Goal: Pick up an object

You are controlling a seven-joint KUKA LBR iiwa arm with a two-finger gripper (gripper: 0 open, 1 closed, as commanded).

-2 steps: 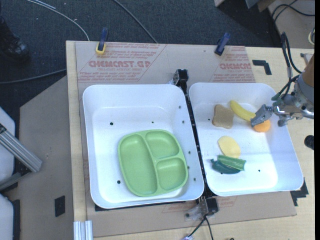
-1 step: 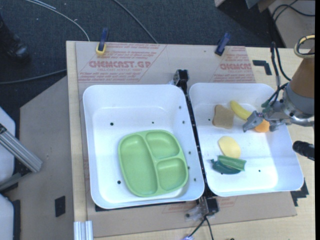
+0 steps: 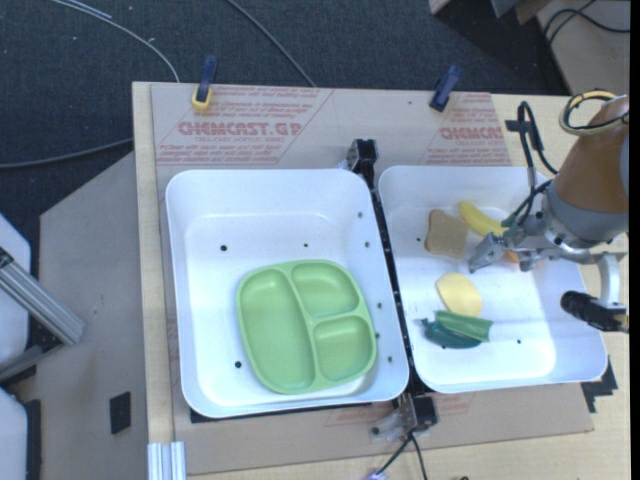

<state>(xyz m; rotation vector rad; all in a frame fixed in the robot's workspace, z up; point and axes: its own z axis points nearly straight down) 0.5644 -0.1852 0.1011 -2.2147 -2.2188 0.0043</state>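
Objects for picking all lie in the right bin [image 3: 570, 363]: a tan, bread-like piece [image 3: 445, 232], a yellow banana-shaped item [image 3: 482, 217], a pale yellow round piece [image 3: 459, 293] and a dark green leafy-looking thing [image 3: 457, 330] nearest the front wall. The left bin [image 3: 195, 298] carries a green divided plate [image 3: 305, 322] with three bare compartments. Reaching in from the right, the arm has its jaws [image 3: 492, 252] low over the right bin, just beside the banana-shaped item and the tan piece, with a small orange bit (too small to name) showing next to them. Whether those jaws are spread or pressed together I cannot tell from this slant, and nothing is plainly seen pinched between them. By my reading the task stands at the approach: the reach is made, but the grasp and lift off the bin floor are not yet done.
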